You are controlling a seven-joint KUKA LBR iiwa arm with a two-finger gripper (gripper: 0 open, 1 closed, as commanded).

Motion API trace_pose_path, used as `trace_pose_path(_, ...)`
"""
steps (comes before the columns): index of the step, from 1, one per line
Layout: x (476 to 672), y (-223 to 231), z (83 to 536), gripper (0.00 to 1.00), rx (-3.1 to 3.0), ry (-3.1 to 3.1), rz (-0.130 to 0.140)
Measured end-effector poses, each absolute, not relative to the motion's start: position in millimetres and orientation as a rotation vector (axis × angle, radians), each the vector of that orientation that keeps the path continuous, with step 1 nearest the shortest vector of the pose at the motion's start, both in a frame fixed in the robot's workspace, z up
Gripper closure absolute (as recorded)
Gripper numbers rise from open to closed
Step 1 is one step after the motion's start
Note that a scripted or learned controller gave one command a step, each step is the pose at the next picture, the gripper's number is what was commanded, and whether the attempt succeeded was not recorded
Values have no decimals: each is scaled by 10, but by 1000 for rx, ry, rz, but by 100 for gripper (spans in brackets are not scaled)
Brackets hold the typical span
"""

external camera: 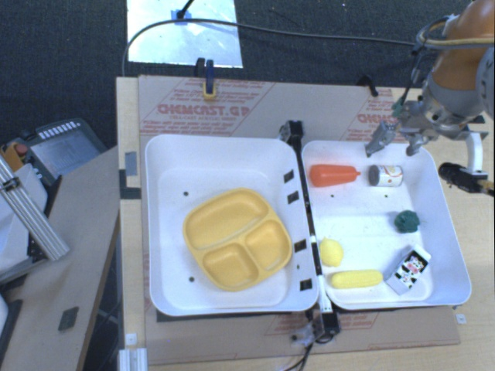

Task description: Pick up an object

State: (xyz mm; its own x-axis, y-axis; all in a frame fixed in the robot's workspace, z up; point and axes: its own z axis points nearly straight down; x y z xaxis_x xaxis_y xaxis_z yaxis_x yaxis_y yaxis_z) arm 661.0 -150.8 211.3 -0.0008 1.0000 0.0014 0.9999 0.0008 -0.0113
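Nearest the camera lie a yellow corn cob [356, 279] and a small cow-print carton [409, 270], both along the near wall of the right bin [448, 207], well short of the gripper [400, 140]. That gripper hangs over the bin's far edge with its two fingers spread apart and nothing between them. Just below it and closest lies a small can [385, 176] on its side; it is probably stiff and light, but round, so it may roll unless the fingers close across its flat ends. To the gripper's left lies a plastic carrot [334, 175], smooth and tapered, best taken at its thick middle. Further toward the camera sit a dark green lump [407, 222], perhaps soft, though the view is too coarse to say, and a lemon [331, 252]. The bin floor is white, flat and likely slick, with shallow walls. Across the divider, well to the left, a yellow divided tray [236, 238] rests in the left bin [170, 161].
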Motion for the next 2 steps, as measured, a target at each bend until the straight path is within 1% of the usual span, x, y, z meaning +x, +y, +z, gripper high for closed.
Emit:
trace_pose_path(1, 6637, -1506, 2201, 0, -2219, -2226, -1)
trace_pose_path(2, 6621, -1468, 1782, 0, -2216, -2225, 1)
